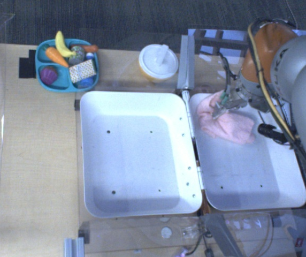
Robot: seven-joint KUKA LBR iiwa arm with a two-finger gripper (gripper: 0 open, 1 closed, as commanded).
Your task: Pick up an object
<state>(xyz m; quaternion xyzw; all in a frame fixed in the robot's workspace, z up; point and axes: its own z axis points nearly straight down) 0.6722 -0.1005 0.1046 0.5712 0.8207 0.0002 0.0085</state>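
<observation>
A crumpled pink cloth [229,125] lies in the far part of the right white bin [260,189]. My gripper [226,103] reaches in from the right and is down at the cloth's far upper edge, touching or just above it. The grey arm with its orange band [268,39] hangs over the bin's far right corner, and dark cables run down along it.
The left white bin [134,197] sits beside the right one, with a metal divider [185,63] behind their shared edge. On the bench behind are a white lidded cup [158,62] and a blue tray [43,63] of toy food.
</observation>
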